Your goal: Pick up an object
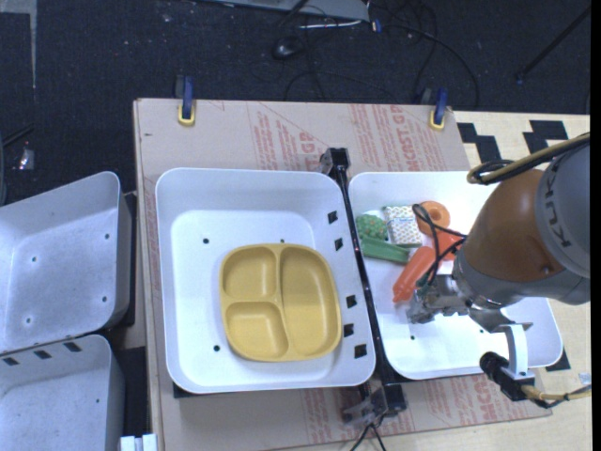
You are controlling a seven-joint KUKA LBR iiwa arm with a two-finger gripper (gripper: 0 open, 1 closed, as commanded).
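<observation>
The arm (526, 242) reaches in from the right over the right bin (441, 360), its orange band above the wrist. The jaws (424, 305) hang low over the middle of that bin, just beside the near end of an orange carrot-shaped toy (413, 269); whether they are released or clenched I cannot tell, and nothing visibly sits between them. The carrot lies slanted, its far end among a cluster at the bin's far left: a green piece (378, 244), a small patterned packet (404, 222) and an orange round thing (434, 212). In the left bin (188, 205) rests a yellow divided plate (280, 301), near its centre. Both bins sit side by side on the tabletop (244, 134).
</observation>
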